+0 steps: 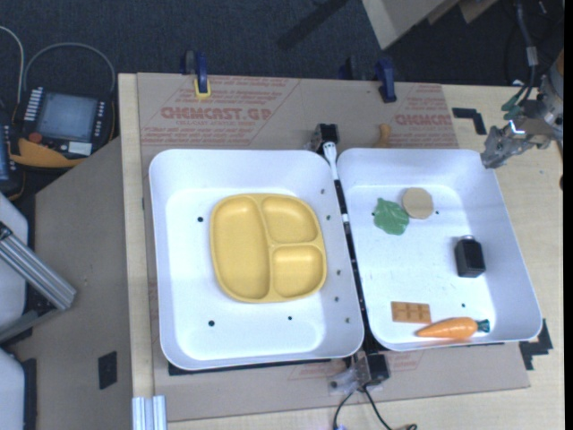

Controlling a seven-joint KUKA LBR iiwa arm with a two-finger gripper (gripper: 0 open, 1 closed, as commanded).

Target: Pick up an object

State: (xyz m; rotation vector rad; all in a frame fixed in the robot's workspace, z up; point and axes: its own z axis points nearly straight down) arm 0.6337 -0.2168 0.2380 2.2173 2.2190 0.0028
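Carrot (pixel 447 329), cracker (pixel 411 312), black block (pixel 469 257), green leaf (pixel 391 215) and tan disc (pixel 417 202) occupy right bin (pixel 501 195); yellow divided plate (pixel 268 246) fills left bin (pixel 179 240); jaws' state unclear.

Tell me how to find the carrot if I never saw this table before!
Look at the right bin, the white one without the yellow plate. Go to its edge nearest the camera, at the bottom of the picture, where the carrot lies on its side just below a small brown cracker. It is the only long, pointy orange thing there, with a bit of green at one end.
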